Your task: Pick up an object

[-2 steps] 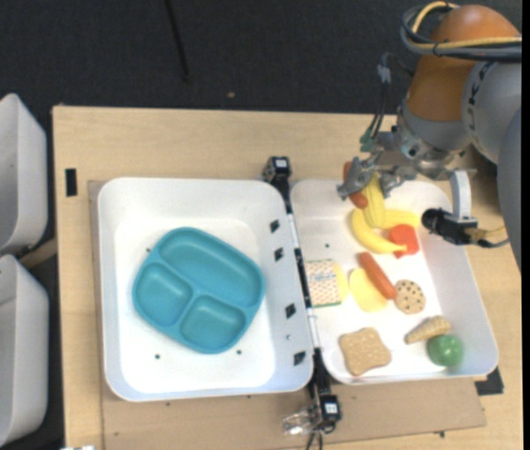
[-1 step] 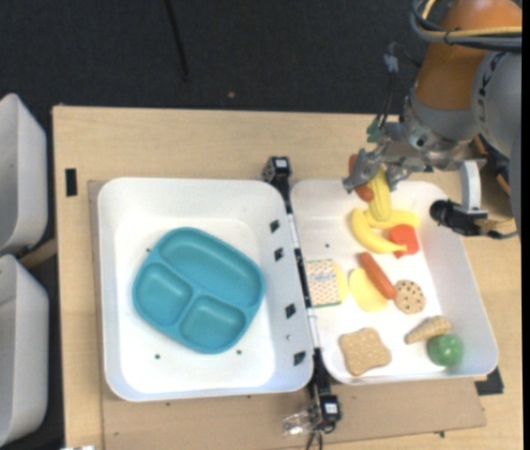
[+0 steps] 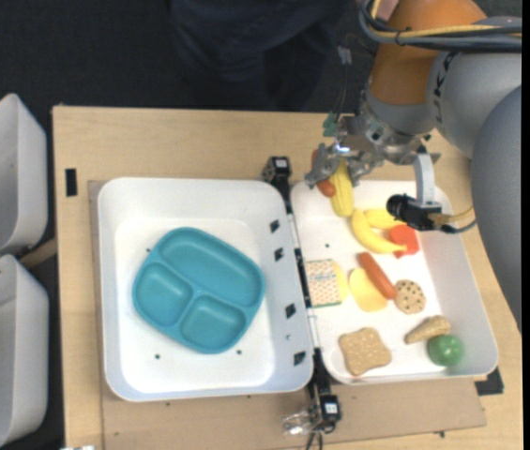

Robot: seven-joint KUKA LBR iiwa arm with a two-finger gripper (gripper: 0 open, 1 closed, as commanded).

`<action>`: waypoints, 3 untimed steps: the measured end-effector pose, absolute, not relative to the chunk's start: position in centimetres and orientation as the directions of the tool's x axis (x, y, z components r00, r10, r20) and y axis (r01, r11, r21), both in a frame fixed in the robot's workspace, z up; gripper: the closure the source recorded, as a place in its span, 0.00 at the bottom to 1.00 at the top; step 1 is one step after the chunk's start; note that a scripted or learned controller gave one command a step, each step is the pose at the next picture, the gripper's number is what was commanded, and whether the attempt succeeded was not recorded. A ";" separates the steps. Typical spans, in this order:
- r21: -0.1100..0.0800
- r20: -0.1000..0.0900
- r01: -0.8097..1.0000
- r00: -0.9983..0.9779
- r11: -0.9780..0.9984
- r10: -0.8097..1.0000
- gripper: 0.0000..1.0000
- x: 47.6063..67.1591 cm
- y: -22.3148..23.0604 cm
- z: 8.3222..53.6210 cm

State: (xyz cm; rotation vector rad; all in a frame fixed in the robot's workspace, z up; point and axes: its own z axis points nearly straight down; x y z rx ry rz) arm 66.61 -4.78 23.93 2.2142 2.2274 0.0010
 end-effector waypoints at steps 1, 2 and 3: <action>0.001 0.000 1.000 -0.005 0.005 1.000 1.00 68.4 0.5 24.7; 0.000 0.000 1.000 -0.005 0.005 1.000 1.00 68.3 6.2 24.1; -0.003 -0.002 1.000 0.000 0.000 1.000 1.00 67.7 4.7 24.5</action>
